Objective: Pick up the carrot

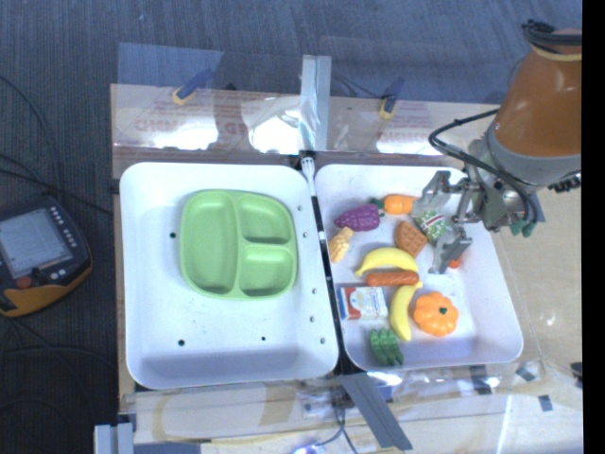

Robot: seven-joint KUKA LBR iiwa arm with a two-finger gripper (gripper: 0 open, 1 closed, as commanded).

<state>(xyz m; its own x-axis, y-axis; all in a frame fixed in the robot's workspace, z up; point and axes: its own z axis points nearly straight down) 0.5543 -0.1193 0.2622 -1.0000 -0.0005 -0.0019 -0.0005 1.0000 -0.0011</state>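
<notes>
The carrot [398, 202], small and orange with a green tip at its left end, lies near the back of the right bin [501, 301]. My gripper [444, 219] hangs low over that bin, just right of the carrot and a little nearer the front. It is open, with one finger [437, 187] toward the back and the other toward the front. A small green, white and red item [432, 223] shows between the fingers. The carrot is outside the gripper's gap and apart from it.
Around the carrot lie a purple fruit [357, 218], a brown pastry [410, 237], a banana [385, 256], a sausage [391, 278], a corn piece [338, 245], an orange pumpkin [436, 314] and a green vegetable [384, 346]. The left bin [151, 339] holds a green divided plate [238, 244].
</notes>
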